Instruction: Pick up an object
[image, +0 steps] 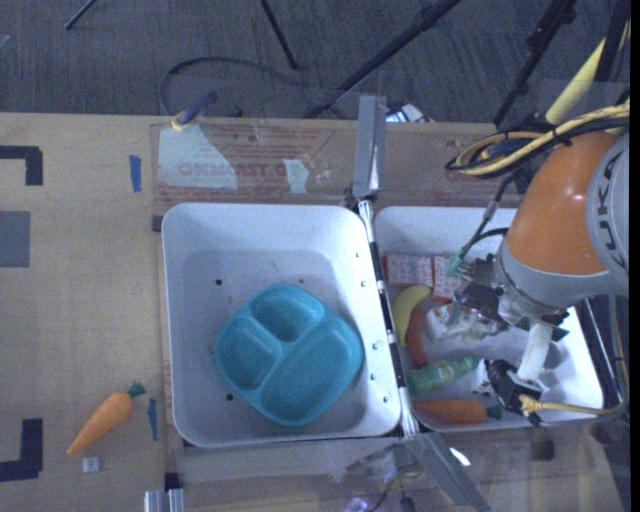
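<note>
Nearest the lens rises the grey arm (570, 220) with its orange band, reaching in from the right and bending down over the right bin (440, 225). Its pincer (465, 315) hangs low inside that bin, above the clutter near the middle; whether it is wide or narrow cannot be told, and nothing can be seen gripped in it.

Beneath everything lies the pale wooden worktop (70, 300). On it the left bin (200, 240) holds a teal divided plate (290, 352), lying flat a little right of its centre.

The things to pick crowd the right bin's left half: a red-and-white box (415, 270) toward the far wall, a yellow item (408, 305) just beside the dividing rim, a red item (417, 342) touching it, a green bottle (440, 375) lying on its side, and an orange carrot (452, 410) along the near wall.

Well apart, left of both bins, a stray carrot (100, 422) lies on the worktop.
</note>
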